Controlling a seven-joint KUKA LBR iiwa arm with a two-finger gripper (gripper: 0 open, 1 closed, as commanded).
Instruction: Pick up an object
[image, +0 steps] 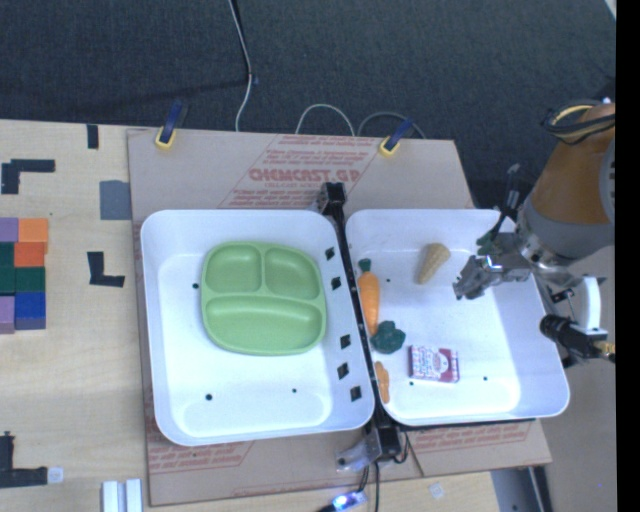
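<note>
Two shallow white bins sit side by side before us, and the arm (570, 190) reaches in from the right, its orange band above a grey wrist, bent down over the right bin (520, 385). We see the gripper (472, 283) hanging over the bin's right half, nothing visibly held; whether its tips are apart or together we cannot tell. Below and left of it lies a small pink-and-white carton (433, 364), with a green broccoli piece (387, 338) just beside a carrot (369, 299) along the bin's left wall. A tan cone-shaped piece (432, 262) rests left of the gripper. The left bin (170, 400) holds a green divided plate (264, 298).
</note>
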